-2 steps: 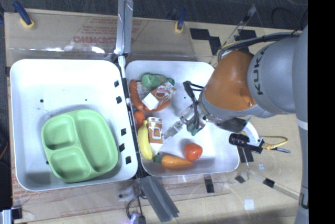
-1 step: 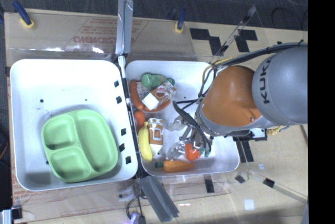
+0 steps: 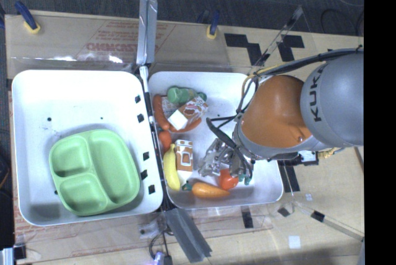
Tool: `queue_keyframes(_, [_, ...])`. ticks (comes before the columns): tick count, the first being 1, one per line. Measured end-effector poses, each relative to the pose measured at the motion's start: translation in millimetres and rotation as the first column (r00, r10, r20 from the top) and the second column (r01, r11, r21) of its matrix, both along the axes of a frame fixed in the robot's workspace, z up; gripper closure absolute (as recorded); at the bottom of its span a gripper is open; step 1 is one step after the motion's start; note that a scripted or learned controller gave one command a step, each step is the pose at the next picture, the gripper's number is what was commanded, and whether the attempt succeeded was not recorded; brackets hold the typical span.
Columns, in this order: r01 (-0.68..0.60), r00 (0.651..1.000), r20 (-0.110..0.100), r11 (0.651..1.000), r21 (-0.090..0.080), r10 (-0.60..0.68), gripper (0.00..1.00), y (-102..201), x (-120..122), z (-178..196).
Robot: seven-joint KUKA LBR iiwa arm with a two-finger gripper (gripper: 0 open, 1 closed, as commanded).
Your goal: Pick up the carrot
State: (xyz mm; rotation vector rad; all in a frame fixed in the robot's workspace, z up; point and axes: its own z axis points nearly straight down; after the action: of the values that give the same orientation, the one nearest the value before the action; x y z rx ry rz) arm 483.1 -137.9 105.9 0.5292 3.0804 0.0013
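In the left bin (image 3: 25,134), a green divided tray (image 3: 94,171) lies well apart from the work. In the right bin (image 3: 269,192), a banana (image 3: 171,169) lies along the left wall, a small carton (image 3: 184,155) beside it. The carrot (image 3: 209,190) lies near the front wall, unlifted. The gripper (image 3: 221,163) hovers just above and beside it, close to a red piece (image 3: 228,181); whether its jaws are open or closed cannot be told. Judged so, approach is largely done; grasp and lift remain.
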Motion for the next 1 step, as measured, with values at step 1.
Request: queue_keyframes(1, [0.097, 0.995, -0.009, 0.995, -0.005, -0.097, 1.0, 32.4, 6.9, 31.1])
